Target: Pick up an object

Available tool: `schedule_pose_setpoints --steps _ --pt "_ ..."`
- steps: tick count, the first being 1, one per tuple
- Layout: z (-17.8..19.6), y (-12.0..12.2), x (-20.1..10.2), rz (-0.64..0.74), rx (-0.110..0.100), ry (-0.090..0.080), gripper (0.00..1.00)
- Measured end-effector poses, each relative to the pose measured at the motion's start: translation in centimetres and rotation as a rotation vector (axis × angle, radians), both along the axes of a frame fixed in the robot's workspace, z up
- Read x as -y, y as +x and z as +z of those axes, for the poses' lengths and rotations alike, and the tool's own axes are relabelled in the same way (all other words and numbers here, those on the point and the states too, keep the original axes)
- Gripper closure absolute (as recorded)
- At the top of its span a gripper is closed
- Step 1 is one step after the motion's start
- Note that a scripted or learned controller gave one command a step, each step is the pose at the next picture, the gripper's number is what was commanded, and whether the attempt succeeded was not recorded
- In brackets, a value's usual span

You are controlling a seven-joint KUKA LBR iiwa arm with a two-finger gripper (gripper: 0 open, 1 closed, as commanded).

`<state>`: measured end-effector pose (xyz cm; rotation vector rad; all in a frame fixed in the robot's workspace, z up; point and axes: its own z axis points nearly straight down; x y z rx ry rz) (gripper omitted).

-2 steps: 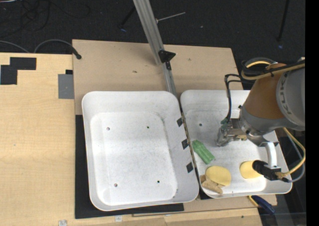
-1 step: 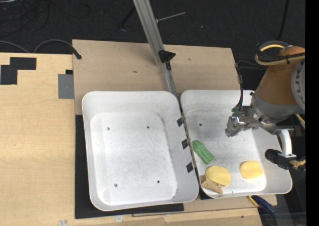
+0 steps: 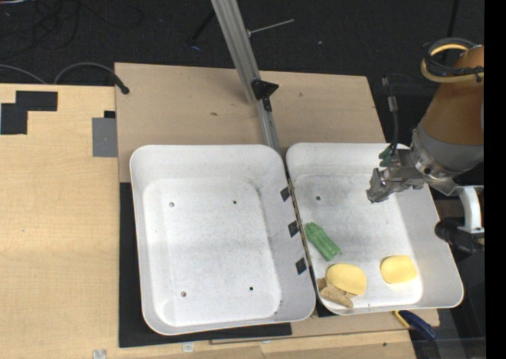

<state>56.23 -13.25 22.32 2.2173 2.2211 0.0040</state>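
- Camera view: the gripper (image 3: 379, 191) hangs over the right bin (image 3: 431, 286), near its upper part. Nothing is seen between its fingers; whether they are apart or together I cannot tell.
- The things to pick lie at the bin's lower end, well apart from the gripper: a green piece (image 3: 322, 240) beside the divider (image 3: 291, 215), a yellow lump (image 3: 346, 278) touching a small tan piece (image 3: 337, 296), and a second yellow lump (image 3: 399, 269).
- Risk, as I judge it: the rounded lumps may slip out when squeezed.
- Risk: the green piece is close to the divider, so a finger could hit the wall.
- Risk: taking the first lump may push the tan piece too.
- Writing: no brand, label or readable text is seen.
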Motion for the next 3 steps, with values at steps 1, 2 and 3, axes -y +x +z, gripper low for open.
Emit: schedule_pose_setpoints --steps 1,2,3 --pt "3.8 0.1 0.1 0.0 -0.002 0.0 1.0" --pt "3.7 1.7 -4.4 0.002 -0.005 0.002 1.0" --pt "4.0 2.4 -10.1 0.003 -0.006 0.002 1.0"
